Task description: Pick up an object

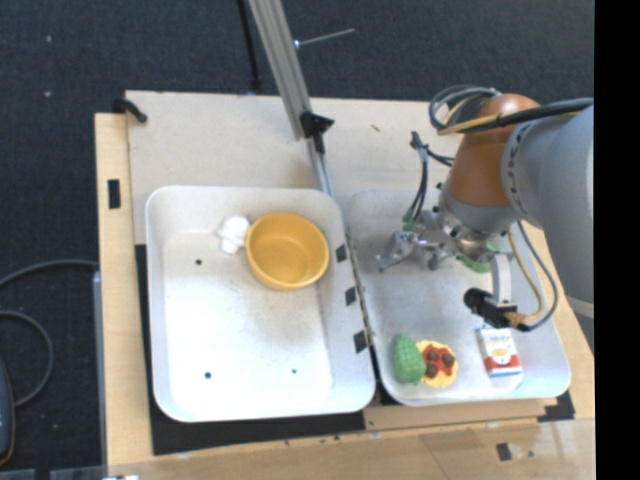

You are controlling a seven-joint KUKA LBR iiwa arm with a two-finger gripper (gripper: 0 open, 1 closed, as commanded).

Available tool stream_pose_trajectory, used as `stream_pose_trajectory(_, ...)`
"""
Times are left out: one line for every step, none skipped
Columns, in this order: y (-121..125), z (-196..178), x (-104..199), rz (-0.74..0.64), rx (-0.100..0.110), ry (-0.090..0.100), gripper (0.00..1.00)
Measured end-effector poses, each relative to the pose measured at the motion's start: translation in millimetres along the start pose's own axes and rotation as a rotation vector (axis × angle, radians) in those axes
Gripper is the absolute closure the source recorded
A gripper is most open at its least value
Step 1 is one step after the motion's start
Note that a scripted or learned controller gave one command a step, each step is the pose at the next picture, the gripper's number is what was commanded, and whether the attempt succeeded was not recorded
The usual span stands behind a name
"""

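The KUKA iiwa arm point(545, 183) has a smooth, rounded light-grey shell. Above the wrist sits a glossy orange band point(482, 163), bulbous and catching highlights. Black cables point(462, 101) loop over its top, and further thin black leads run down both sides toward the wrist. Below the band, the gripper point(430, 250) is a cluster of bare grey metal parts with dark fittings.

Two white bins point(180, 388), lightly speckled grey, on a pale tan counter point(200, 138). Yellow-orange bowl point(287, 250); small white lump point(233, 233) beside it. Green bumpy object point(406, 358); yellow piece with red and dark spots point(438, 362); white carton with red and blue print point(499, 354). Grey arm point(550, 188), orange band point(485, 163).
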State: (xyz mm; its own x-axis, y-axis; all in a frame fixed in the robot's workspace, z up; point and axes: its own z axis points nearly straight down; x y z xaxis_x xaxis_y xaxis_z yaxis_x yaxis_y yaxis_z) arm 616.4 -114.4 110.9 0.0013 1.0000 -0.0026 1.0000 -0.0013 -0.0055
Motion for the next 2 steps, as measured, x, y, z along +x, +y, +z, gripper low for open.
stream_pose_trajectory(0.0, 10.3, -2.1, 0.001, -0.004, -0.001, 0.00)
stream_pose_trajectory(1.1, -1.5, -2.2, 0.005, -0.008, 0.002, 1.00)
